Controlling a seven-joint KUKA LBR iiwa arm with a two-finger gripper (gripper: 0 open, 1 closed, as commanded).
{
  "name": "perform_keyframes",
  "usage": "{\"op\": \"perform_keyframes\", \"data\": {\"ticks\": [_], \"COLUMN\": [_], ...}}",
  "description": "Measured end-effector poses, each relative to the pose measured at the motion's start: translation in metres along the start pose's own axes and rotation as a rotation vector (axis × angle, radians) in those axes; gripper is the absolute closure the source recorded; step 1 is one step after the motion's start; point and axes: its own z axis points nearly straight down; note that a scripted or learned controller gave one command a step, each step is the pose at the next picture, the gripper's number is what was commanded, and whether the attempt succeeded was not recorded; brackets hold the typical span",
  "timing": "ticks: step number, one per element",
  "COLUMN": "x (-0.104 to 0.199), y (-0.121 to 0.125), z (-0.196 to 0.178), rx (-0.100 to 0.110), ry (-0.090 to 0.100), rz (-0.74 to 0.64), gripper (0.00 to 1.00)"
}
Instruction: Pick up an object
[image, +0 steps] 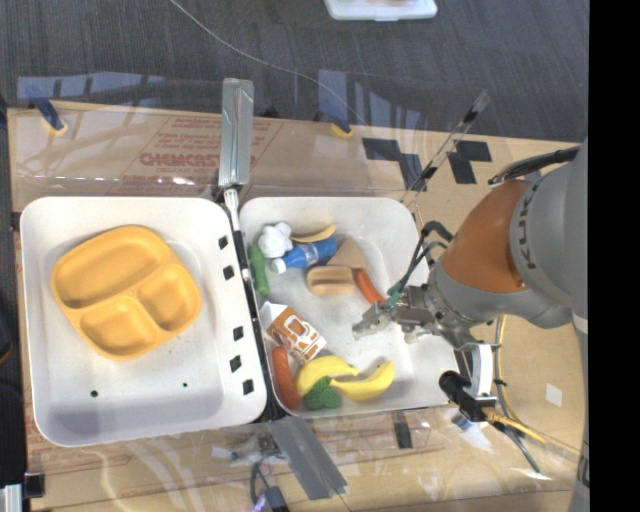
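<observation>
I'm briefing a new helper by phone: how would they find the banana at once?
Go to the right-hand white bin, then to its near edge. The banana lies there beside a green broccoli piece. It is the only curved, plain yellow thing in that bin.

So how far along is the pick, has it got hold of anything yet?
Done: the arm has reached into the right bin and the gripper sits low over bare floor there. In hand: nothing that I can see; the banana, hot dog and carton all lie apart from it. Left: closing on one toy and lifting it. The yellow tray sits in the left bin.
</observation>
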Motion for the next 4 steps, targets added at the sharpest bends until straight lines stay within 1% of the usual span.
{"op": "perform_keyframes", "data": {"ticks": [1, 2, 3, 4], "x": [0.031, 0.114, 0.111, 0.166], "y": [0.089, 0.103, 0.102, 0.114], "z": [0.044, 0.044, 0.035, -0.059], "rx": [-0.005, -0.002, 0.004, -0.007], "ry": [0.0, 0.003, 0.0, 0.002], "rz": [0.093, 0.144, 0.142, 0.332], "gripper": [0.0, 0.0, 1.0, 1.0]}}
